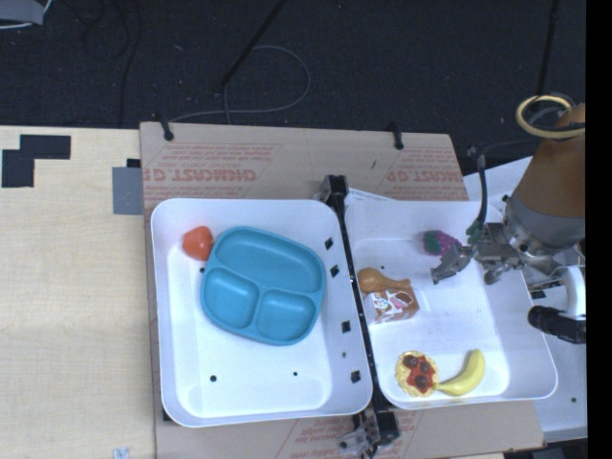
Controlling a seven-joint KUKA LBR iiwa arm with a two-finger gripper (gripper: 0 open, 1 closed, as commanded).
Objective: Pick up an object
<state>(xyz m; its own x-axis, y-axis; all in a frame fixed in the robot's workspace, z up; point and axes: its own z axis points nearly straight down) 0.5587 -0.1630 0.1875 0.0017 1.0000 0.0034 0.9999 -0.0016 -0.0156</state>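
Observation:
In the right bin (pixel 516 352) lie a purple bunch of grapes (pixel 441 242) at the back, a brown drumstick (pixel 376 279) touching a red-and-white packet (pixel 393 304) at the left, and a pizza slice (pixel 416 372) beside a yellow banana (pixel 465 375) at the front. My gripper (pixel 473 270) hangs over the right bin's middle-right, just in front and to the right of the grapes. Its fingers (pixel 448 268) stand apart, open, with nothing between them.
The left bin (pixel 182 371) bears a blue divided plate (pixel 262 285) and a red tomato (pixel 198 243) at its back left corner. A black divider (pixel 349 295) runs between the bins. The grey arm with its orange band (pixel 559 175) comes in from the right.

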